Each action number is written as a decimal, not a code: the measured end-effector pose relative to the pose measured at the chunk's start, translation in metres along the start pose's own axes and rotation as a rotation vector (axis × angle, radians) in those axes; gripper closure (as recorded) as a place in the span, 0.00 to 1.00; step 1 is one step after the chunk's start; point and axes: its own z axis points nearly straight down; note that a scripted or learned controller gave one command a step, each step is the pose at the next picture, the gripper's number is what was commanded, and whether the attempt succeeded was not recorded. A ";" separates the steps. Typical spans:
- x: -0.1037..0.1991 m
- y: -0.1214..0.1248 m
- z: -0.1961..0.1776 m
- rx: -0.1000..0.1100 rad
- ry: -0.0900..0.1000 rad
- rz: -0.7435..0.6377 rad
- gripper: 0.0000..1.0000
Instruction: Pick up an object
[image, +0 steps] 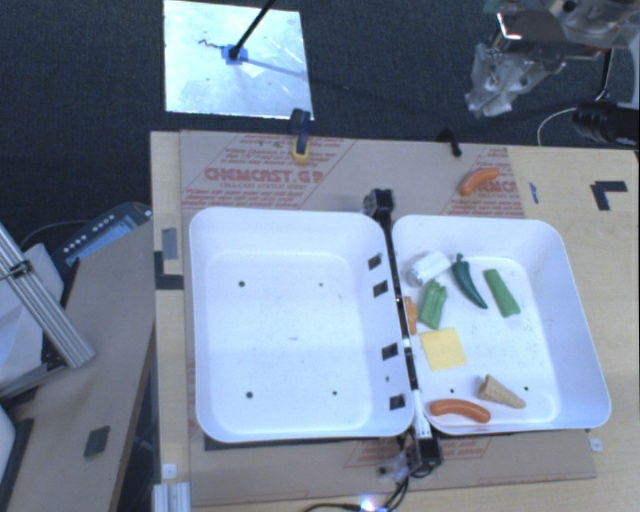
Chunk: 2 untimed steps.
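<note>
The right bin (575, 300) holds several small items: a white block (430, 266), a dark green pepper (468, 281), a light green piece (501, 291), a green leafy piece (433, 304), a yellow square slice (443, 349), a tan wedge (498, 392), an orange-red sausage (459, 409) and a thin orange strip (410, 314) by the divider. My gripper (493, 88) hangs high at the top right, beyond the bench's far edge and well away from the items. Nothing shows between its fingers.
The left bin (290, 320) sits beside the right one, joined by a black clipped divider (395, 310). Another orange sausage (479, 181) lies on the bench behind the right bin. A yellow-and-blue clamp (300, 135) stands at the back edge.
</note>
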 end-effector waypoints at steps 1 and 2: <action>0.049 -0.018 0.105 0.027 -0.002 0.000 1.00; 0.105 -0.024 -0.005 0.007 0.003 -0.002 1.00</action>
